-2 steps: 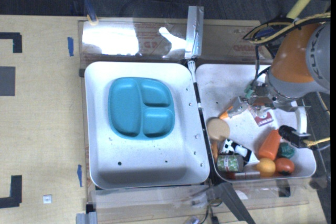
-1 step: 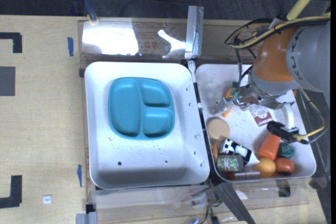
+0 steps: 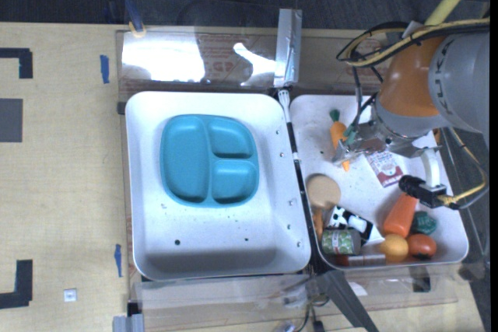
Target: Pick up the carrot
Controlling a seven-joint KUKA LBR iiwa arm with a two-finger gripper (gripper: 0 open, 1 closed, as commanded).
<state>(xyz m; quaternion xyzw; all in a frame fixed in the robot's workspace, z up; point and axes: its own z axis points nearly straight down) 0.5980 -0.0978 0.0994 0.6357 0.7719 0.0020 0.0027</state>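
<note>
Gripper (image 3: 352, 145): hangs low over the far left part of the right bin (image 3: 459, 245), below the grey arm (image 3: 451, 82) with its orange band; whether it is wide or narrow cannot be told.

Carrot (image 3: 336, 133): small, orange with a green top, lies in the right bin's far left corner, just to the left of the gripper, at or touching it; no grasp can be made out.

Packet (image 3: 384, 166): red and white, just right of the gripper.

Wooden disc (image 3: 324, 188): nearer, by the bin's left wall.

Near edge of the right bin: green-labelled can (image 3: 341, 242), yellow fruit (image 3: 395, 246), red fruit (image 3: 422, 245).

Left bin (image 3: 148, 245): holds a blue divided tray (image 3: 208, 159), well apart from the gripper.
</note>
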